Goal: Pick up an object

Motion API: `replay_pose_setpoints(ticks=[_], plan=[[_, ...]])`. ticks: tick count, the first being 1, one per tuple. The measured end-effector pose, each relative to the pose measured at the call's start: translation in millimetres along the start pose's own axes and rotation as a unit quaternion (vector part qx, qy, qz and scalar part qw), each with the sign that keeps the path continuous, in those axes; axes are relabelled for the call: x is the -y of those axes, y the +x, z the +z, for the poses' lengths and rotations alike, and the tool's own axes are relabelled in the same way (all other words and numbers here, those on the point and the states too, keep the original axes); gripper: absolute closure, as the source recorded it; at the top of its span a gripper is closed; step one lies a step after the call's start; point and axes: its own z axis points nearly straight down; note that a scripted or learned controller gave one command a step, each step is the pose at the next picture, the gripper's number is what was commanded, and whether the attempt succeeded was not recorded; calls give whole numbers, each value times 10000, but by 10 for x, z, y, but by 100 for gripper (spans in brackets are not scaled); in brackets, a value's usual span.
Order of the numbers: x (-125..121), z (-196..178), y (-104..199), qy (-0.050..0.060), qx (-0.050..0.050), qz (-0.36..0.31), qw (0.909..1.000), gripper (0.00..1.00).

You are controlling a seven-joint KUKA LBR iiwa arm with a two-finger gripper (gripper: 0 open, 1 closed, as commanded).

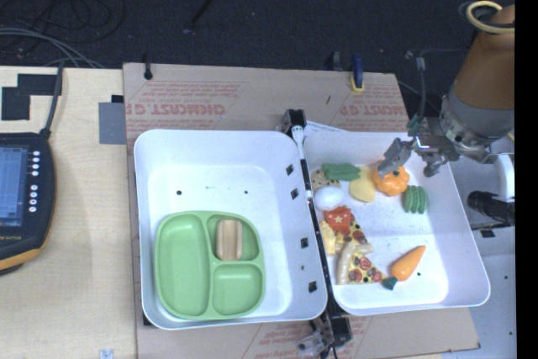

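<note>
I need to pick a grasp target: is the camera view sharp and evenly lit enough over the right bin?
Camera view: soft overall, the toy pile blurring at its edges; right bin evenly lit, no hard shadows; the bins' white washes out near the egg; gripper over the orange toy is smeared.

Wooden bench (80,265) with cardboard sheet (252,101), two white bins (210,151).

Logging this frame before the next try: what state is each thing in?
end effector: fingers spread, low over the orange toy, nothing between them
orange toy: lying in the right bin
carrot: lying flat, free
pizza slice: flat on the bin floor
green tray: flat in the left bin, a wooden piece in one compartment
</note>
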Motion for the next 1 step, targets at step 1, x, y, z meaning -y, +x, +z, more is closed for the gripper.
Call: replay_pose_setpoints(ticks=[1], plan=[[-543, 927, -287, 15, 3, -14, 10000, 0]])
